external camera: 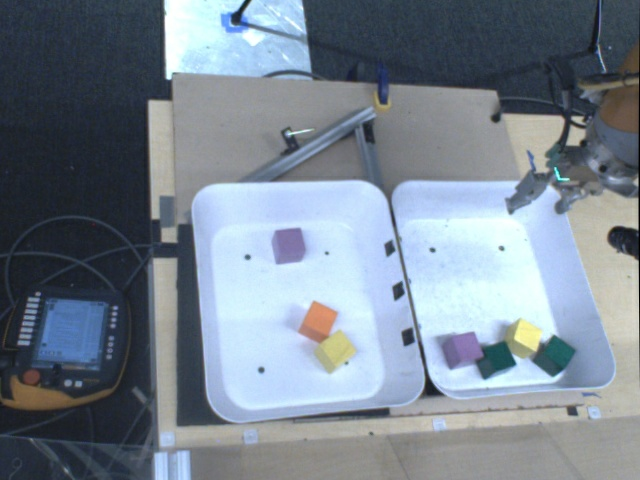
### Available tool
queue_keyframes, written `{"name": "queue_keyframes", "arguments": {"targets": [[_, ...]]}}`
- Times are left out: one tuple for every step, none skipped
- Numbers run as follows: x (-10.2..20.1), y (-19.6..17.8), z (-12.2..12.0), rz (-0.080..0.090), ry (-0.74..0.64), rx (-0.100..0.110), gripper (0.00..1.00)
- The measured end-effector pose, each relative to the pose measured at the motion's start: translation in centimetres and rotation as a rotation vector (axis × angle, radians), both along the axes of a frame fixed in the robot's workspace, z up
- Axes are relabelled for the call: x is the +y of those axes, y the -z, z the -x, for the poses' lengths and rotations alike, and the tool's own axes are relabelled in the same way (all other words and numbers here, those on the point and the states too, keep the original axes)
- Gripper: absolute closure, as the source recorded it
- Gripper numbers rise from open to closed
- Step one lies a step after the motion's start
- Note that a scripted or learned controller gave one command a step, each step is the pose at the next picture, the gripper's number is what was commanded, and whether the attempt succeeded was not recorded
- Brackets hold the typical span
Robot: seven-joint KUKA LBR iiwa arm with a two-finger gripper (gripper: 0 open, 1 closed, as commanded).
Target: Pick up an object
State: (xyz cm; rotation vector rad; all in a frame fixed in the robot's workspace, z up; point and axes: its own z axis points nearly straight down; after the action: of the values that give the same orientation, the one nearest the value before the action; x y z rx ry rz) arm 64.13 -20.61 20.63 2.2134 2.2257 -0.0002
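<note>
Four cubes [508,348] sit along right bin's [585,268] near wall; tool [545,196] hovers spread and holding nothing over its far-right rim, so targets lie toward camera, slightly left.

A robotics lab is showing itself here: a plywood bench [330,133] is standing on dark carpet, carrying two shallow white bins [205,268] filled with small coloured test cubes. A robot teach pendant [65,343] is lying off the bench's left edge, its cables looping across the floor. Metal bars [310,143] are lying along the bench's back edge, and the arm's wrist [610,138] is reaching in over the right edge.
</note>
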Motion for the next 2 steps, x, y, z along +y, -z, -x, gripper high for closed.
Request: {"name": "queue_keyframes", "arguments": {"targets": [[0.6,5.6,-0.7,-0.002,-0.001,0.004,0.0],[0.2,9.8,-0.9,-0.001,0.001,0.002,0.0]]}}
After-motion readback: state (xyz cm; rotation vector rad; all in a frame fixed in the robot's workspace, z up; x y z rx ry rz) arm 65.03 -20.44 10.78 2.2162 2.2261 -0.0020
